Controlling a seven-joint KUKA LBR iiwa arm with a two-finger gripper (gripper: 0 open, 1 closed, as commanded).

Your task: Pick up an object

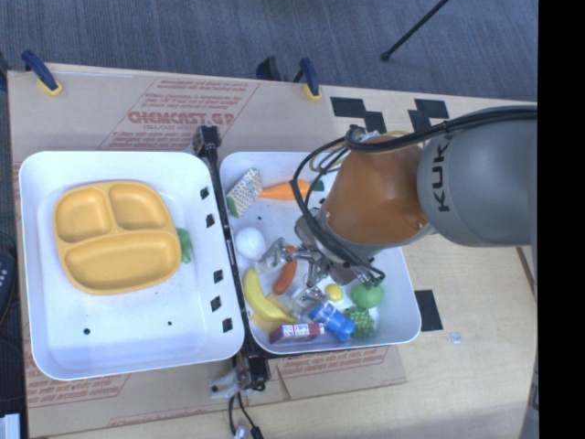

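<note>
Arm over the right-hand bin, gripper lowered among small objects.

The grey arm (475,176) reached across the right bin (402,291); the left bin (37,245) bore a yellow divided tray (116,236). The gripper (315,277) sat low beside a banana (260,305), orange carrot (285,190) and white ball (249,241); whether it gripped anything could not be told.

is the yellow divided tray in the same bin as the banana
No, the yellow divided plastic tray lies in the left white bin, while the yellow banana lies in the right white bin.
</note>
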